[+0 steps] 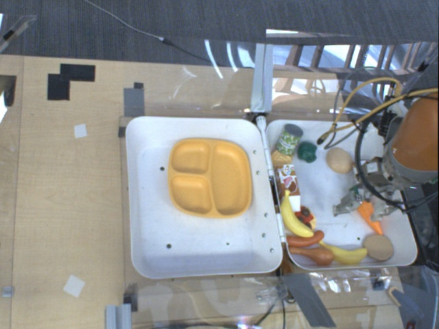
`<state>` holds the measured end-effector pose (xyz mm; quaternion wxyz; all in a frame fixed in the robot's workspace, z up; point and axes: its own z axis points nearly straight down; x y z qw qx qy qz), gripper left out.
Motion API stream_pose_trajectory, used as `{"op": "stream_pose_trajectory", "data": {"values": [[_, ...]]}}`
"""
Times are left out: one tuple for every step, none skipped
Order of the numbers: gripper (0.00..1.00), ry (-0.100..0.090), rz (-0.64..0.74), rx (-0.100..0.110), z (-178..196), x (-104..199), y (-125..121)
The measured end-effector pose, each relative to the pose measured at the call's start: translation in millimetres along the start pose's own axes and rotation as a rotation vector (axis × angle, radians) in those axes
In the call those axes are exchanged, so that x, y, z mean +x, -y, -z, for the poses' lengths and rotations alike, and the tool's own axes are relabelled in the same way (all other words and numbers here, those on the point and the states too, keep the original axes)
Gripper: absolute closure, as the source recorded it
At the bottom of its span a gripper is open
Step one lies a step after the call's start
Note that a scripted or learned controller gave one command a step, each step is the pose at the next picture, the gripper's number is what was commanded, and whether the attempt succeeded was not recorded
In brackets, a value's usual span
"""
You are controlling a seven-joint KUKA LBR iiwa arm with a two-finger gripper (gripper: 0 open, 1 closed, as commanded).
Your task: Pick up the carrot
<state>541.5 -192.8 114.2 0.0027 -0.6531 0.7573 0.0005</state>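
Carrot (369,215) in right bin (410,251), long axis diagonal, upper-left to lower-right, w/ end effector (359,204) fingers apart, straddling it.

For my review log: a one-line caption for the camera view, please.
Gripper low over the carrot in the right bin; yellow tray in the left bin.

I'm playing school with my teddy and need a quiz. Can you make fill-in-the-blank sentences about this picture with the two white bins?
1. The yellow plastic plate with three compartments lies in the ____ white bin.
2. The small orange carrot lies in the ____ white bin.
3. The two-finger gripper is right beside the ____.
4. The curved banana near the divider is coloured ____.

Missing words: left; right; carrot; yellow
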Motion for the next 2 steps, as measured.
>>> {"op": "stream_pose_trajectory", "data": {"values": [[0.00, 0.004, -0.147, 0.005, -24.9, 6.0, -0.8], [1.00, 0.002, -0.144, 0.017, -11.6, 5.7, 2.9]]}}
